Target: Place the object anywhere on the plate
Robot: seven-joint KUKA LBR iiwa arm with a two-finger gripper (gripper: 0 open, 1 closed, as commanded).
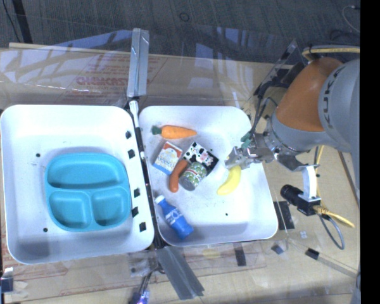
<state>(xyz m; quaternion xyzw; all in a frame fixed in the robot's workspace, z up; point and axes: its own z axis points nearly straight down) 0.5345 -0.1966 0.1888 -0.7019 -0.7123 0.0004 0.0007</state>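
Observation:
A light blue plate point(87, 190) with three compartments lies in the left bin point(19, 144), and nothing rests on it. In the right bin point(259, 214) a yellow banana point(229, 182) lies near the right wall. My gripper point(240, 156) is low over the banana's upper end, right at its tip. Whether it touches the banana is unclear from this angle.
The right bin also holds an orange carrot point(177, 132), a small red and white box point(167, 157), a brown sausage point(175, 178), a can point(192, 175), a black and white patterned item point(200, 154) and a blue bottle point(173, 218). A ridge point(138, 163) divides the bins.

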